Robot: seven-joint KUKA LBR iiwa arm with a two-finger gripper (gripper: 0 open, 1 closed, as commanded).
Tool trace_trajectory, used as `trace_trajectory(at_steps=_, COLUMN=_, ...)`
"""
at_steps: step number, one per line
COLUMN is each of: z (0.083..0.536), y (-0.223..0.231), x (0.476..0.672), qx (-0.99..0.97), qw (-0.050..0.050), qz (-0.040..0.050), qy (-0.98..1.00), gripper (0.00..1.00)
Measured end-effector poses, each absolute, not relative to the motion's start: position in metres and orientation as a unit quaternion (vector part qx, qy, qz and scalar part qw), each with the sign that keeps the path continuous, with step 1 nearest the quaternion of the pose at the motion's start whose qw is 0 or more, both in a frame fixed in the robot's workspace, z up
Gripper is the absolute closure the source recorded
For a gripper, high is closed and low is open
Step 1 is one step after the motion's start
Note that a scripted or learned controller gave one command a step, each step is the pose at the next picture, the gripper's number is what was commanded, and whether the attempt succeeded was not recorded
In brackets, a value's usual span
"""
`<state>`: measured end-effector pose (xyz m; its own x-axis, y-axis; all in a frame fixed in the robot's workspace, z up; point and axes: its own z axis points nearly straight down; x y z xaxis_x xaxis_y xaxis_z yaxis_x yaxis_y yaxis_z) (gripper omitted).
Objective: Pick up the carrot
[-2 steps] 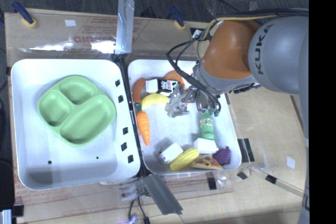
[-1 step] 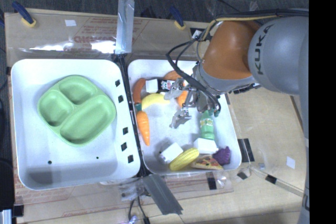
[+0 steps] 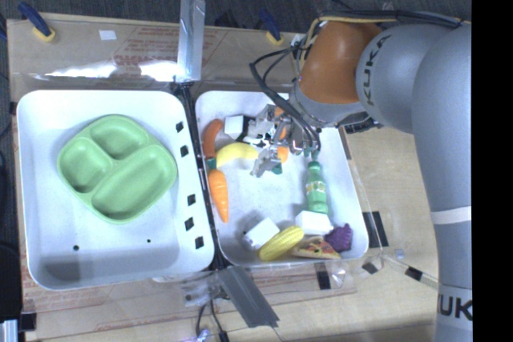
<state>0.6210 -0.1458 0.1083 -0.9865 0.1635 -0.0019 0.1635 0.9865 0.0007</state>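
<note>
The carrot [image 3: 219, 195] is orange with a small green top. It lies along the left wall of the right bin [image 3: 353, 188], pointing toward the near side. My gripper [image 3: 268, 158] hangs over the middle of that bin, to the right of and slightly beyond the carrot, with a gap between them. It sits just right of a yellow banana [image 3: 235, 154]. Nothing is visibly held.
An orange sausage-like piece [image 3: 211, 136] lies beyond the carrot. The right bin also has a green bottle [image 3: 314, 188], white blocks [image 3: 260, 232], a yellow corn cob [image 3: 280, 243], a pizza slice [image 3: 315, 249] and purple grapes [image 3: 341, 236]. A green divided plate [image 3: 118, 166] sits in the left bin [image 3: 32, 172].
</note>
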Motion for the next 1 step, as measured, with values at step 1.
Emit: trace_trajectory(at_steps=1, z=0.1233, y=-0.1458, x=0.6264, qx=0.079, qw=0.011, qz=-0.0015, qy=0.997, gripper=1.0)
